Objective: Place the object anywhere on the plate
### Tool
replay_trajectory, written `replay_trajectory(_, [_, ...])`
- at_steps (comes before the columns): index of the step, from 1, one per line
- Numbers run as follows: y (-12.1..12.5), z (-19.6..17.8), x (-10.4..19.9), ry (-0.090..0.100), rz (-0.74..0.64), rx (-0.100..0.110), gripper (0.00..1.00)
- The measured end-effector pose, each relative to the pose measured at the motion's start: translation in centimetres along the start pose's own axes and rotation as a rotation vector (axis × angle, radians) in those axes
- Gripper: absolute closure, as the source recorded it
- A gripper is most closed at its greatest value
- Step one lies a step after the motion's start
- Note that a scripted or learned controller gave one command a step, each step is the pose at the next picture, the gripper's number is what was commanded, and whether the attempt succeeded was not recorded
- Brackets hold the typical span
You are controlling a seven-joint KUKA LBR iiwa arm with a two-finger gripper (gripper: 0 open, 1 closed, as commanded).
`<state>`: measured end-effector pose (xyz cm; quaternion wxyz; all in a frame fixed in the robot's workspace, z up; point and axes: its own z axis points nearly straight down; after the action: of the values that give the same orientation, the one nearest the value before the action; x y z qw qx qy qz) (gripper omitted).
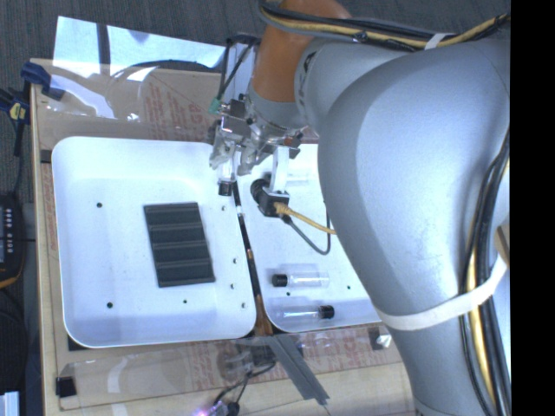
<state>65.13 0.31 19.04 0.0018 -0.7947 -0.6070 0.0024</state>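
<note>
The plate [178, 243] is a dark grey ribbed rectangle lying flat in the middle of the left bin [87, 189]. Two clear tubes with black caps lie in the right bin [347, 276]: one tube [299, 278] with its cap to the left, and a second tube [303, 313] nearer the front with its cap to the right. My gripper [225, 170] hangs over the back end of the seam between the two bins, up and to the right of the plate and well behind both tubes. I see nothing held below it.
The big grey arm covers most of the right bin. A yellow cable [308, 224] loops down from the wrist over that bin. A clear plastic sheet [130, 68] lies behind the bins and a blue clamp [35, 76] sits at the back left corner.
</note>
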Motion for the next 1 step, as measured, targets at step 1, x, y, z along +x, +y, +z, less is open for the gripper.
replay_trajectory(1, [-1.26,-3.78,6.25,0.001,0.109,-0.001,1.00])
